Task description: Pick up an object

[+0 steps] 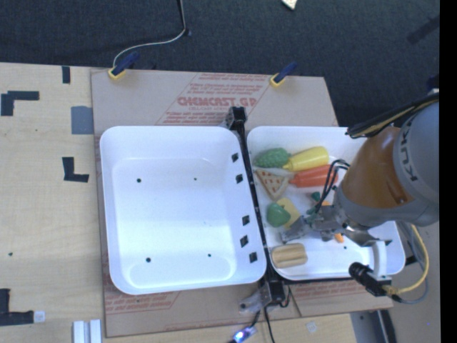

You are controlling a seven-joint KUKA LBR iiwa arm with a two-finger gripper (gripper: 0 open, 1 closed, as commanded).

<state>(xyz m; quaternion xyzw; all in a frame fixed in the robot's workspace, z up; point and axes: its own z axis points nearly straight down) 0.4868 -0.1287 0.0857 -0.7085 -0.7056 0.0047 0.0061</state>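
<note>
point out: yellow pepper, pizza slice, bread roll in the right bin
yellow pepper (308, 156), camera view, middle of its yellow body.
pizza slice (273, 182), camera view, centre of the triangular face.
bread roll (288, 254), camera view, middle of its tan top.

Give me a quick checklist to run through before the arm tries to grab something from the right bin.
1. Objects within reach: ok. A yellow plastic corn cob, orange carrot, triangular pizza slice toy and tan bread roll lie in the right white bin.
2. End effector over the right bin: ok, beside the small green and yellow toy.
3. Finger opening: cannot tell.
4. Something already held: cannot tell.
5. Bread roll free of neighbours: ok, it lies apart.
</note>
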